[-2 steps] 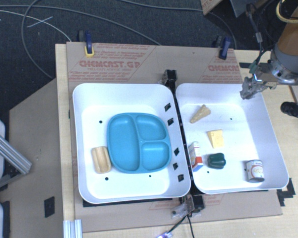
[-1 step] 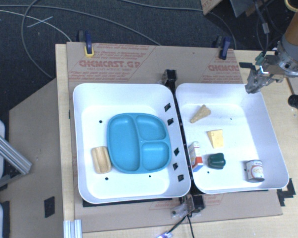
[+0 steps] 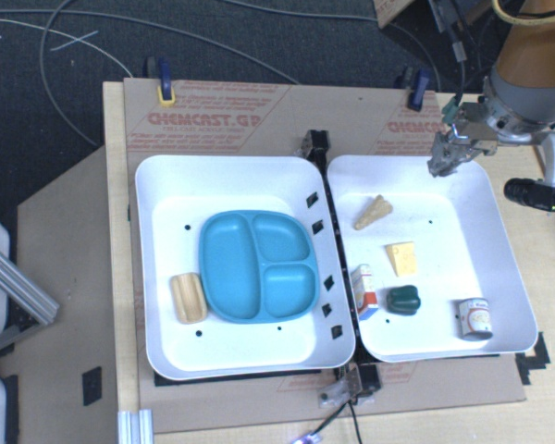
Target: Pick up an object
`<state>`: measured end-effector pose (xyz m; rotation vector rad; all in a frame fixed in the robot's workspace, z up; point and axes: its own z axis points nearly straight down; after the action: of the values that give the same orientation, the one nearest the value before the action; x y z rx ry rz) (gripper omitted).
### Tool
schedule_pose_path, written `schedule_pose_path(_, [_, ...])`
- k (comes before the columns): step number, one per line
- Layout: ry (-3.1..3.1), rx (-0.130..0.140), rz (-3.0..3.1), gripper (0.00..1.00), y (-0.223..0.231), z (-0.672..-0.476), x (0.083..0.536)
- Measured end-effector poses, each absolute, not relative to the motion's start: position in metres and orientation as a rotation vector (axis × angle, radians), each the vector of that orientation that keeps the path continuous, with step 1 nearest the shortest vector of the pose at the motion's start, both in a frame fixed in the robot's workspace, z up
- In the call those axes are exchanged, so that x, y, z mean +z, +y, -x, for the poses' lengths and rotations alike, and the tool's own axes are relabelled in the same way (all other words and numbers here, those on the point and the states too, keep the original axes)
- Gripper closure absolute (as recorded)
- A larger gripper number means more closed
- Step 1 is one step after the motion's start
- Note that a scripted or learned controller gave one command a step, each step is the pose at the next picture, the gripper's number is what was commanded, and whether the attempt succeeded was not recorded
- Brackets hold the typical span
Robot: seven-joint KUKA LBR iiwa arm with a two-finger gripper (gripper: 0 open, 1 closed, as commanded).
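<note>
Gripper point(image 3: 443, 162) hangs at the upper right, over the right bin's point(image 3: 509, 248) far rim; whether its fingers are spread, I cannot tell. Nearest in that bin: a small can point(image 3: 474, 319), a dark green piece point(image 3: 403, 300), then a yellow block point(image 3: 402, 258), and farthest a tan wedge point(image 3: 373, 212).

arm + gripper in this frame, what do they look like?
The arm is grey, rounded, with an orange band above the wrist. Dark cables run alongside it. The gripper is small, grey metal, with a bit of green at its base.
</note>
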<state>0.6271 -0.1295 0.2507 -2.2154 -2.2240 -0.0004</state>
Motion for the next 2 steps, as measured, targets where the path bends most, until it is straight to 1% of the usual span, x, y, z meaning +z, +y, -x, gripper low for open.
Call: schedule_pose_path(2, [-2.223, 0.002, 2.214, 1.0, -0.017, -0.601, 0.227])
